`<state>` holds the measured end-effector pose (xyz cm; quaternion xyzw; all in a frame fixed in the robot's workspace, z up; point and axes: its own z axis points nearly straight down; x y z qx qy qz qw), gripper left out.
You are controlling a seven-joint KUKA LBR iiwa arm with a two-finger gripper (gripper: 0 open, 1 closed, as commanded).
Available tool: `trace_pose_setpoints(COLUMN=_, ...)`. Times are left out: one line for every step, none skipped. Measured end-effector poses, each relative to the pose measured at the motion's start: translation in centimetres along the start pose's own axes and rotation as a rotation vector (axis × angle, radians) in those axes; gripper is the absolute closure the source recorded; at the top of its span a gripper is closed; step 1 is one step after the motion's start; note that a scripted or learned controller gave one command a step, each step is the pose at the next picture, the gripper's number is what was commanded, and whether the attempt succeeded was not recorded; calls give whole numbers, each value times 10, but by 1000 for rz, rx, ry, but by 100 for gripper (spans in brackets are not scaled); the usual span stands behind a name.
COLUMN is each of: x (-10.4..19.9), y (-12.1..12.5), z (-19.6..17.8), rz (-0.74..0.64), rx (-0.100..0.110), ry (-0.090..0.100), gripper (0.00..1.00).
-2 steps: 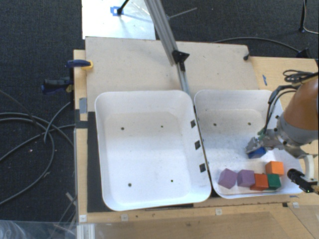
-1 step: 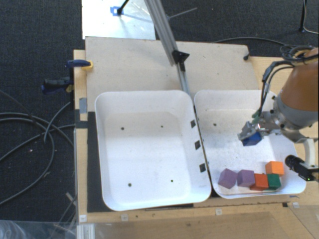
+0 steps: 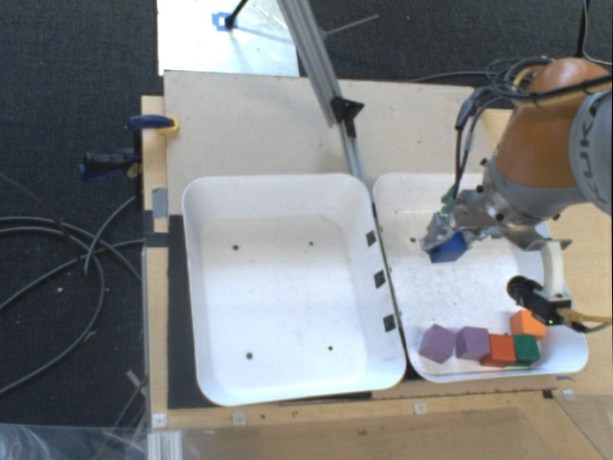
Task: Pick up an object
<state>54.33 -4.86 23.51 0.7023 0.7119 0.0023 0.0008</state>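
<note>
Camera view: arm (image 3: pixel 551 142) comes in from the right, orange band up top, wrist angled down over the right bin (image 3: pixel 407 199). Jaws (image 3: pixel 442 241) sit above the upper-middle part of that bin's floor, closed onto a blue block (image 3: pixel 448 248); the block shows between the finger tips and pokes out below them, looks lifted off the bin floor, though contact with the floor can't be ruled out from this slant. Rest of the blocks are well apart from the jaws, down toward the near edge of the same bin: two purple cubes (image 3: pixel 438 343) side by side, the second purple one (image 3: pixel 472 342) touching an orange-red block (image 3: pixel 501 350), then a green block (image 3: pixel 526 349) just beside that, with an orange block (image 3: pixel 527 323) sitting right behind the green one. All five cluster in the bin's near right corner, below and to the right of the jaws. A black part on a white bracket (image 3: pixel 532 297) hangs off the wrist, between the jaws and that cluster. Left bin (image 3: pixel 278 195) lies across the divider from the jaws, touching the right bin along the shared rim, which carries small black tabs. Both bins rest on the tan tabletop (image 3: pixel 249 123). Far side from the jaws: a slanted metal pole (image 3: pixel 316 56) running to the bins' junction, a blue clamp (image 3: pixel 115 161) at the tabletop's left edge, loose cables (image 3: pixel 57 247) on the dark floor.
</note>
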Motion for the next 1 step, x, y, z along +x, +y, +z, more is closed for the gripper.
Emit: trace_pose_setpoints(x=103, y=-28, z=47, rz=0, rx=8, ry=2, gripper=100)
